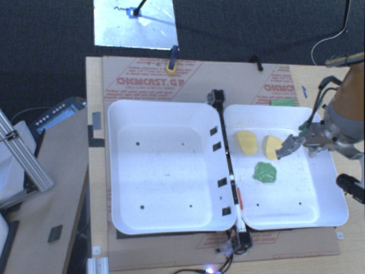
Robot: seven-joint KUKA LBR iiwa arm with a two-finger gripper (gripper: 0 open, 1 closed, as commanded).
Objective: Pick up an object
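gripper touching yellow piece, right bin

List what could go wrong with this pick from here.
The gripper sits at the edge of the right yellow piece, so it may nudge it away rather than grasp it. The left yellow piece and the green piece lie close by, so a shoved piece could bump them.

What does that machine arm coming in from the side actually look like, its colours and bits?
The arm is bulky and rounded, with an orange-brown band above a grey wrist section. Thin dark cables loop beside it. At its tip sits a grey metal gripper with slim, dark grey fingers. A separate black knob-like part pokes out below the wrist.
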